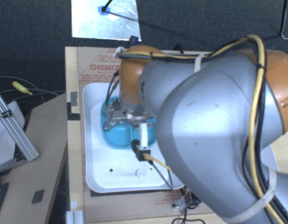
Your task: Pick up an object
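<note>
Where wrist hides hand, blue object beneath

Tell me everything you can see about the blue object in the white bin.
The blue object is light blue, rounded and smooth, with a glossy, plastic-like look. It lies in the upper half of the white bin, toward the bin's left wall. The arm's wrist and gripper sit directly over it and hide its top and right part, so its full shape cannot be told.
</note>
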`<state>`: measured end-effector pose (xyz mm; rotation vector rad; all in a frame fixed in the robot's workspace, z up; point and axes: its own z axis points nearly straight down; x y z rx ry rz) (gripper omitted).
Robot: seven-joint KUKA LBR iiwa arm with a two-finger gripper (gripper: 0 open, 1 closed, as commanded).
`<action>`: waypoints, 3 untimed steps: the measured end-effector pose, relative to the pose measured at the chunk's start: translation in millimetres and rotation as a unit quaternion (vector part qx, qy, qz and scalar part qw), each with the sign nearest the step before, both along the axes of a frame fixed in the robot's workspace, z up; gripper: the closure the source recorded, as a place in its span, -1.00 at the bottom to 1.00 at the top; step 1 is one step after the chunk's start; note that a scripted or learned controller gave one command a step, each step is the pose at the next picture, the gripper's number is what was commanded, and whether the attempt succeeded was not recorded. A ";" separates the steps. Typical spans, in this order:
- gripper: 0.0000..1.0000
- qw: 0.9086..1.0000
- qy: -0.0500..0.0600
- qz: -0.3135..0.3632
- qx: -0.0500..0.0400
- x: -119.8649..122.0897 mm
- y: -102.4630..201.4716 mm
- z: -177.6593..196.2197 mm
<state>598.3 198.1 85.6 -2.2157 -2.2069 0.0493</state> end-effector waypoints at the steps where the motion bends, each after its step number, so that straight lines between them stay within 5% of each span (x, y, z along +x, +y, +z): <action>1: -1.00 1.000 -0.006 -0.001 0.000 -5.8 27.8 -0.1; 2: -1.00 1.000 0.021 0.003 0.006 15.8 -0.3 -2.1; 3: 1.00 1.000 0.031 0.003 0.003 13.0 -4.8 6.7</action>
